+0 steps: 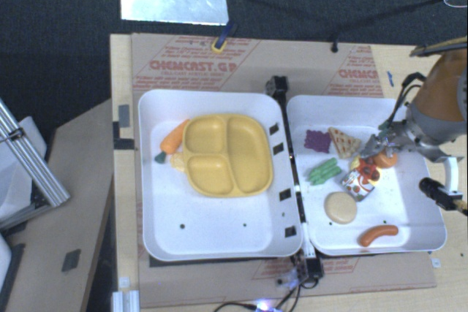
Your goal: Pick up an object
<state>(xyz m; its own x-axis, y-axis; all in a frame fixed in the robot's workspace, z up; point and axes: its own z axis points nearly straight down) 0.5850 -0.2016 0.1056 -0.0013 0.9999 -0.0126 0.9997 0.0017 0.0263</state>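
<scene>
On the cardboard-topped bench, the gripper point(376, 146) sits low in the right bin point(417, 230), its grasp impossible to judge, over a red-and-white can point(361, 182), a toast slice point(342, 140) beside it, a yellow tray point(223, 155) across in the left bin point(212, 234).

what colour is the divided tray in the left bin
Yellow; the tray shows plainly in the camera view.

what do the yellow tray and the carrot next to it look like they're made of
Yellow tray: likely moulded plastic, with a smooth, even colour and soft sheen on its three rounded compartments. Carrot: probably toy plastic or rubber, uniformly orange with a matte look; too small to tell which.
</scene>
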